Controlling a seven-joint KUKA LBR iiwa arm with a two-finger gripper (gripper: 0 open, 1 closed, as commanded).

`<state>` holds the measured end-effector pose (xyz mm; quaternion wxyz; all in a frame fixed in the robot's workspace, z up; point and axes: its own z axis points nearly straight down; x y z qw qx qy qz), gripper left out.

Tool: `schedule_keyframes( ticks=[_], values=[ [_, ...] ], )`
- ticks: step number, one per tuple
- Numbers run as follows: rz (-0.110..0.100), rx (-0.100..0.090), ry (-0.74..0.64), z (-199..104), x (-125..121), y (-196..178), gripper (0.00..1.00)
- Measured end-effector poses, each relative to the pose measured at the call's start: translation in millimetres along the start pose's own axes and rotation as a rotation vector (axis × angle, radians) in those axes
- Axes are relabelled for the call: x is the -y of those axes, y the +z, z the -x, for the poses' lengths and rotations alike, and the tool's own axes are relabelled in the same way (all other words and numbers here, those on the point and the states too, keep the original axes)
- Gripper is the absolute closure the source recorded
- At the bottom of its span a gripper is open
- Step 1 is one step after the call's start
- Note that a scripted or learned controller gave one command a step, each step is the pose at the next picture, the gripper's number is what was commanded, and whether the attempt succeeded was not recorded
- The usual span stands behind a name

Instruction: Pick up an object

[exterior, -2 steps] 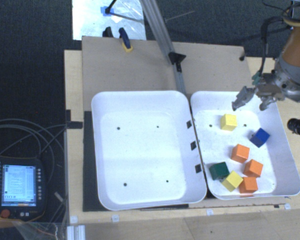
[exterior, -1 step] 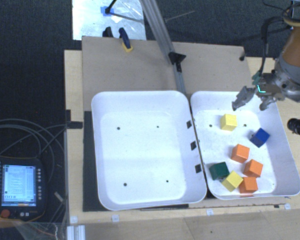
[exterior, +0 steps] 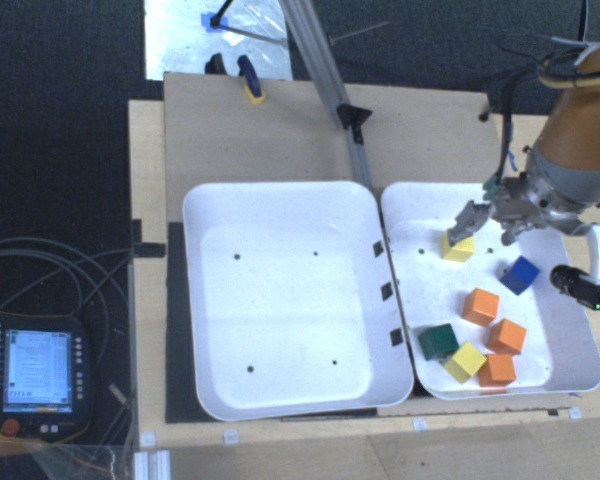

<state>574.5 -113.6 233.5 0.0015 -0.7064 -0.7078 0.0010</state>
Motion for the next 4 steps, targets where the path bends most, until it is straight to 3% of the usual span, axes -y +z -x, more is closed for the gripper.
schedule_keyframes(
  ticks=[2, 3, 4],
  values=[
    [0.001, 0.001, 0.000, 3, 0, 89, 0.00],
    [0.008, 0.001, -0.002, 3, -1, 75, 1.00],
    [0.010, 0.002, -0.003, -1, -7, 29, 1.00]
  ],
)
